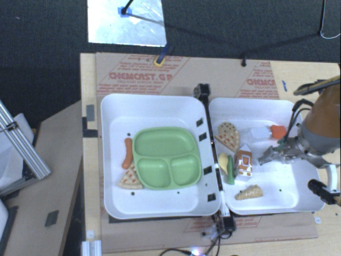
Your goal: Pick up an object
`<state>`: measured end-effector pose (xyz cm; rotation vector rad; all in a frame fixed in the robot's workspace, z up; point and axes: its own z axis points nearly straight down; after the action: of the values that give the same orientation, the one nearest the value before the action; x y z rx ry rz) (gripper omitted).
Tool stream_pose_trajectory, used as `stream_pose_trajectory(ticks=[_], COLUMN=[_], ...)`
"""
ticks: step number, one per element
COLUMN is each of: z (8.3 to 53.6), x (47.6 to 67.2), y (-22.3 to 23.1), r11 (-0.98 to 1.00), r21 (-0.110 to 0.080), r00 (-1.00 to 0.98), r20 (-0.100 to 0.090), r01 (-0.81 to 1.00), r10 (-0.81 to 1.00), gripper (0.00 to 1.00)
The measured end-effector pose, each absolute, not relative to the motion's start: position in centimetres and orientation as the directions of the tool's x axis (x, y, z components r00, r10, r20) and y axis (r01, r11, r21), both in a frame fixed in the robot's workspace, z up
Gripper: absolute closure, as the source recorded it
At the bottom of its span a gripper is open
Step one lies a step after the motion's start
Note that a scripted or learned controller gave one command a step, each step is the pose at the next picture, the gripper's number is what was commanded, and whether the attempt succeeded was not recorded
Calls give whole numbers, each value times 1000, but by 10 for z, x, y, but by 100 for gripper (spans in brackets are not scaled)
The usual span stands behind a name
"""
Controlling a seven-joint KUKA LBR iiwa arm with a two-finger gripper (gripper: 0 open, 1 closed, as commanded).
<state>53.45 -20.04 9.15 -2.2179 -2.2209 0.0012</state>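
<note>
Two shallow white bins are seen side by side on the bench, divided by a dark hinged strip. The left bin (109, 143) is largely taken up by a green divided tray (167, 158), with an orange sausage-shaped piece (128, 152) and a triangular pizza slice (130, 180) squeezed between the tray and the bin's left wall. More bare floor is left in the right bin (287, 193), chiefly along its near-right part. The arm (325, 122) is brought in over the right rim, and its gripper (268, 157) is held low above the bin's middle; whether it is open or closed cannot be told. Just left of it a small orange-and-white carton (244, 164) is found, its long axis running roughly near to far, beside a green stick (230, 169) and a yellow piece (223, 160) close to the divider. A waffle-like wedge (228, 135) lies further back, an orange item (278, 132) sits behind the gripper, and a tan bread-like piece (249, 193) is laid lengthwise, left to right, near the front wall, apart from the gripper.
</note>
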Motion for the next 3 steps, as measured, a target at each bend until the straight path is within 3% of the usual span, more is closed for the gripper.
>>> stream_pose_trajectory(ticks=[1,2,3], z=[105,157,221], x=[536,528,532], y=[-201,-199,-202], r11=[2,3,4], r21=[4,6,9], r00=[-2,-3,-4], r20=[-1,-2,-3], r01=[1000,1000,1000], r10=[1000,1000,1000], gripper=[100,100,100])
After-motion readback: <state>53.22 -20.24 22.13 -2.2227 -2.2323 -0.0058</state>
